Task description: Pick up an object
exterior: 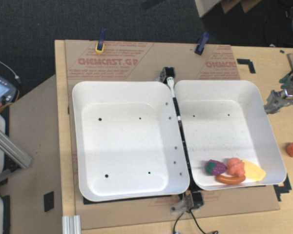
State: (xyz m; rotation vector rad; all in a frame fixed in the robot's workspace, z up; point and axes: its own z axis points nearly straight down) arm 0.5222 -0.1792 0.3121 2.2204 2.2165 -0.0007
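Looking down on the bench, you see two white bins side by side on a cardboard sheet (136,57). The left bin (88,145) shows you just its white floor with a few small dark dots. The right bin (219,126) holds all the toys, grouped in its near right corner, close to the front wall.

You can count four pieces there: a purple toy (215,167) on the left of the group, a pink-orange toy (236,165) just beside it, a yellow toy (254,171) touching that one on the right, & a long orange toy (229,179) lying in front of them, approx. parallel to the front wall.

The gripper (276,100) is a grey metal part at the right rim of the right bin, far side, well apart from the toys. You cannot tell if it is wide or narrow; it is too small & partly cut off. No toy is seen in it.

A small orange thing (291,150) sits at the right edge, outside the bin. Two clamps, one yellow (100,46) & one blue (201,43), grip the sheet at the back
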